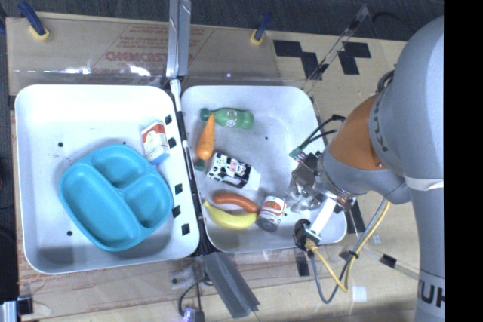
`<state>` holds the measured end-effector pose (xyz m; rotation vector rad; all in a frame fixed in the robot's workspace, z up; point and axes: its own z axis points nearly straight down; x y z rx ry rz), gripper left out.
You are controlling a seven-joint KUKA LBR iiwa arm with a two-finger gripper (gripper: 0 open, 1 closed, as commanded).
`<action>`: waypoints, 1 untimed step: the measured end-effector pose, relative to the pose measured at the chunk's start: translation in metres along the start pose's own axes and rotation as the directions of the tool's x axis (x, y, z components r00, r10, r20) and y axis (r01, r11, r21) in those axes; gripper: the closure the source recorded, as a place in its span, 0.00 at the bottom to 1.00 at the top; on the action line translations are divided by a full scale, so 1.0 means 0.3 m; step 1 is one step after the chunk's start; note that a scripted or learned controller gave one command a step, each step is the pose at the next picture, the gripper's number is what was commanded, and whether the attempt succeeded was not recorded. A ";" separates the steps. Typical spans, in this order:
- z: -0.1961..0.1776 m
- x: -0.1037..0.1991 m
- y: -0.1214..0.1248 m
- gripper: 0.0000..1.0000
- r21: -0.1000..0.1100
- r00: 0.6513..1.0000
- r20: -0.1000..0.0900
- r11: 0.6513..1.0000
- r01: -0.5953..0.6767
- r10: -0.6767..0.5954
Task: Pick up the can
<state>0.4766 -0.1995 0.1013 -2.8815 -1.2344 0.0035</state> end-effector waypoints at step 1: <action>-0.252 0.016 -0.018 1.00 -0.004 0.981 0.002 0.981 0.192 -0.192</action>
